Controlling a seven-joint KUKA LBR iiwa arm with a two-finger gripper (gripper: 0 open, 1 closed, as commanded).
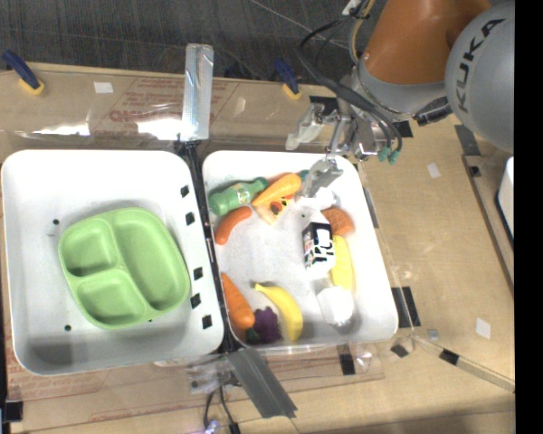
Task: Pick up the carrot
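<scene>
The carrot (236,303) is a tapered orange piece lying along the left wall of the right bin (376,242), near its front corner, beside a banana (285,307) and purple grapes (265,325). My gripper (311,158) hangs over the bin's back edge, far from the carrot and diagonally across the bin from it. Its two pale fingers (322,176) stand apart and open, with nothing between them. The lower finger is just above an orange toy (279,189) at the back of the bin.
The right bin also holds a green bottle (234,194), an orange-red sausage shape (233,225), a black-and-white bottle (319,245), a second banana (343,267) and a white object (337,306). The left bin (27,197) holds a green divided plate (122,267).
</scene>
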